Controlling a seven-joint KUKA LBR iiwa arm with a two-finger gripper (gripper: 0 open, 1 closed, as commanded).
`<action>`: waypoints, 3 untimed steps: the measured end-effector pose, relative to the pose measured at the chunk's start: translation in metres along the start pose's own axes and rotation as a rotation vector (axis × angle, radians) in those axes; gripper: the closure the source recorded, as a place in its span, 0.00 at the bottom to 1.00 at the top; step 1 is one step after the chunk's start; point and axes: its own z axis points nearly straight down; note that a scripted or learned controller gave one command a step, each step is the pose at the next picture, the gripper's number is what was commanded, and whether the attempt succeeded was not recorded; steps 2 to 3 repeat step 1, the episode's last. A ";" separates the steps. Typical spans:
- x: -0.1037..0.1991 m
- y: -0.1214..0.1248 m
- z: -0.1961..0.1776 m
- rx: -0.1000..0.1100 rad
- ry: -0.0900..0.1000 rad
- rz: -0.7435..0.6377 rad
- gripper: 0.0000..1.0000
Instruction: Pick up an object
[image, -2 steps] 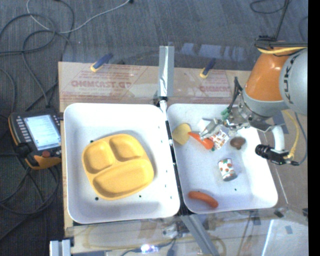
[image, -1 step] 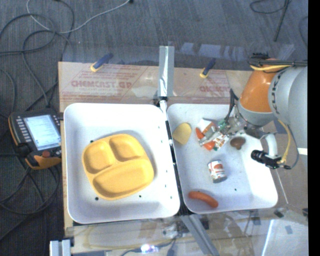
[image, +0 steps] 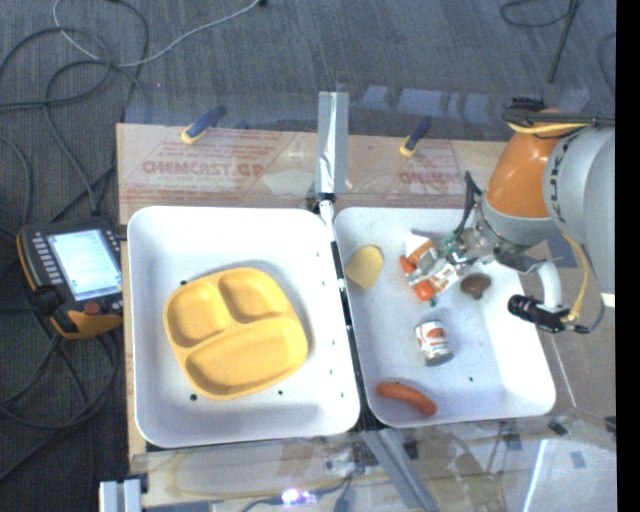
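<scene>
Lying flat, small red-labelled can (image: 433, 341), white-topped

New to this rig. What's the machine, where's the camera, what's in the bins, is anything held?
One camera looks down at a slant on two white bins. The grey arm with an orange band reaches in from the right. Its gripper sits low in the right bin, among small orange items; whether it holds anything is too cluttered to tell. That bin also holds a yellow piece, a can, a sausage and a brown lump. The left bin holds a yellow divided tray. A handheld controller lies off the bench, left.
</scene>
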 end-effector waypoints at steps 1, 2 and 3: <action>0.020 0.052 -0.115 0.011 0.003 0.000 1.00; 0.020 0.052 -0.115 0.011 0.003 0.000 1.00; 0.020 0.052 -0.115 0.011 0.003 0.000 1.00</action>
